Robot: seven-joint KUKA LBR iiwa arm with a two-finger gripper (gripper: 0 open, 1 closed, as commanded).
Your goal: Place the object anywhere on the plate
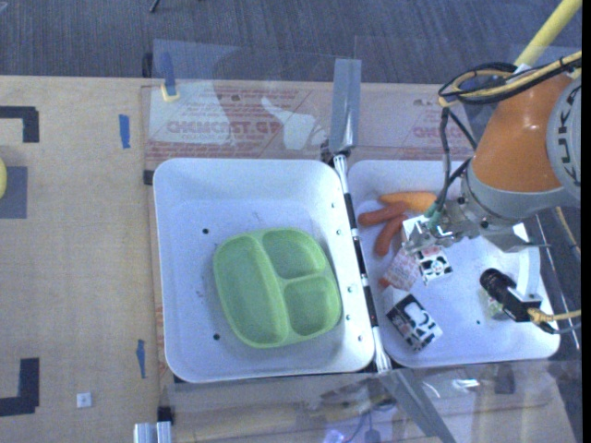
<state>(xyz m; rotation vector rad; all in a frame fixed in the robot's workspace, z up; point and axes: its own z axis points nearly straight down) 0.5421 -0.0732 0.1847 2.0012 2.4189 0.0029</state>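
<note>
Orange-banded arm (526,146) hangs over the right bin (536,340), its jaws (427,238), whose opening I cannot tell, just beside the carrots (392,215), while the green divided plate (277,286) sits in the left bin (185,192) on the wooden table (74,247).

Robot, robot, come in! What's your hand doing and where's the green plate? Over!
Hand low in right bin, over carrots and small packets. Green plate in left bin, nothing on it. Bin walls between them.
</note>
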